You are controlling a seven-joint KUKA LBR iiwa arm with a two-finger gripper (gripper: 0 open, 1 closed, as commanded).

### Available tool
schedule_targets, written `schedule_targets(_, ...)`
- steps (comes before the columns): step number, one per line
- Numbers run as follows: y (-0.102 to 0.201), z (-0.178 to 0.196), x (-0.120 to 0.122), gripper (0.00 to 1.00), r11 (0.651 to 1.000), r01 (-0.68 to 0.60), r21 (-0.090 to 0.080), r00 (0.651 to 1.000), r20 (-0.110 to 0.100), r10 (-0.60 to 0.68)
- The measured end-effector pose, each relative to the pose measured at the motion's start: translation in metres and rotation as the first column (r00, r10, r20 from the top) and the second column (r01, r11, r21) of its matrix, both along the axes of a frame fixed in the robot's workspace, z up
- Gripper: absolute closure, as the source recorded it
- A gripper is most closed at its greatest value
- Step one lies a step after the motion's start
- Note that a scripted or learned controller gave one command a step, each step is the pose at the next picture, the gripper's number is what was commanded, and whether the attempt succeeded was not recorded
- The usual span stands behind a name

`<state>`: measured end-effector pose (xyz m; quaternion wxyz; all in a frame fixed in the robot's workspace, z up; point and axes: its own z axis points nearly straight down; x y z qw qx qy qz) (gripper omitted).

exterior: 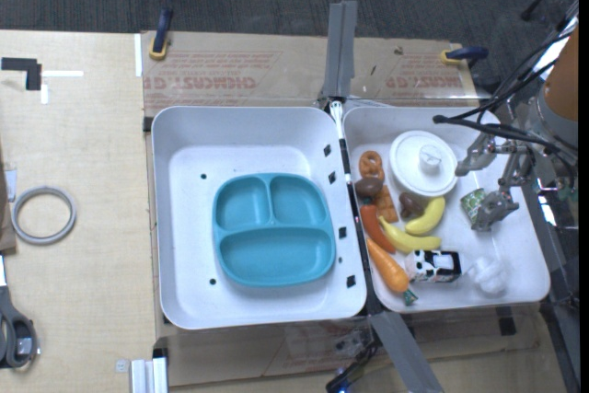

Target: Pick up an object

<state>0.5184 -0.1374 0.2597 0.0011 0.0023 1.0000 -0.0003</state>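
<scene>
Green-and-white packet (475, 203): lying crumpled on the floor of the right bin (534, 285), in the right part of the frame, just right of the bananas and below right of the white bowl. Close against the gripper (495, 202), which hangs over that bin's right half at the end of the grey arm (529, 138) reaching in from the right edge. Impossible to tell whether open or closed: metal parts and dark cables overlapping there, contact with the packet also unclear.

Crowded along the left wall of the same bin, from top to bottom: an orange ring-shaped snack (370, 164), a brown rounded piece (368, 187), a short carrot (371, 222), a longer carrot (386, 266) slanting toward the lower corner. Beside them two yellow bananas (411, 233), one curved up toward the bowl, one lying flatter beneath it. White bowl (423, 163) round, upside down or lidded, with a small knob at its centre, in the bin's upper middle. Black-and-white cow-patterned item (434, 265) below the bananas. White crumpled lump (489, 274) near the lower right corner, apart from the rest.

Left bin (175, 161) at the frame's centre, holding a teal divided plate (273, 230) with three compartments, lying flat.

On the bare bench at far left: a grey ring of tape (40, 214), and scissors (15, 340) at the lower left edge.
</scene>
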Motion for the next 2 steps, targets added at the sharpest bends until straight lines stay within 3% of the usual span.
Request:
schedule_targets(1,0.003,-0.159,0.061,0.00,0.951,0.310,0.000,0.951,-0.001,-0.310)
schedule_targets(2,0.010,-0.168,0.041,0.00,0.901,0.435,0.001,0.901,-0.001,-0.435)
